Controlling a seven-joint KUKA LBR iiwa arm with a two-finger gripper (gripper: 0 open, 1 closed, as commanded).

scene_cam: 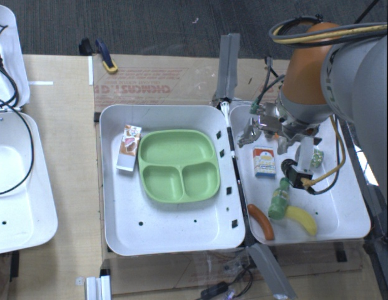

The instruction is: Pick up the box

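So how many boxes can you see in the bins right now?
2. One box lies in the left bin, beside the green plate. The other box lies in the right bin, just below the gripper. The arm may hide more.

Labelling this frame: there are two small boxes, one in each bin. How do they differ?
The left box lies in the left bin, touching the green plate; the right box lies in the right bin, below the hand. The left box is longer and narrower; the right box is squatter, with a blue edge. Both are mostly white.
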